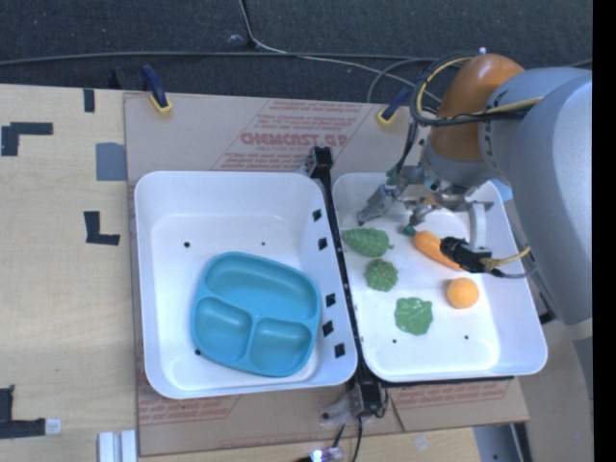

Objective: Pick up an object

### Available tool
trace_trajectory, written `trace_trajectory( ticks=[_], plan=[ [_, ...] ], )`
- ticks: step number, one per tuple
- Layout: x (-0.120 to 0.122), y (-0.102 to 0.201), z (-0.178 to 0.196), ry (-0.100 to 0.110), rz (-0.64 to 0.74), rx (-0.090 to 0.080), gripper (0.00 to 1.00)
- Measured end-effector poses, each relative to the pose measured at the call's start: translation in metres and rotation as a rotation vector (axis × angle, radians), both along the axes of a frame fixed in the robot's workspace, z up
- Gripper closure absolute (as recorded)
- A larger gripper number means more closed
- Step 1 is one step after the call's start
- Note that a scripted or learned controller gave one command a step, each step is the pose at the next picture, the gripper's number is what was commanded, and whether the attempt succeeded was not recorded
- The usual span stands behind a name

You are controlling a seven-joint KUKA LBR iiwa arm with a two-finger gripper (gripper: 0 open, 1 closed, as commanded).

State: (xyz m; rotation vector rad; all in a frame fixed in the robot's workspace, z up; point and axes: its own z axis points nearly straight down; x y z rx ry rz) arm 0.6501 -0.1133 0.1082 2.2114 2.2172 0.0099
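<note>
At the upper right of the frame, the gripper hovers over the right bin; its grip can't be judged. Just below lies a leafy green vegetable, near the bin's left wall.

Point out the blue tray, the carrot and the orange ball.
Blue tray [252, 287], camera view, ridge between its compartments.
Carrot [430, 246], camera view, orange body.
Orange ball [463, 294], camera view, centre.
</note>
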Motion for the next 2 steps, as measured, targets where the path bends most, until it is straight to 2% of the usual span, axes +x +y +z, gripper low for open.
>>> trace_trajectory(
  ticks=[1,2],
  plan=[
    [-0.003,0.001,0.003,0.012,0.000,0.002,1.00],
    [-0.005,0.007,0.064,0.009,-0.001,0.003,1.00]
  ],
)
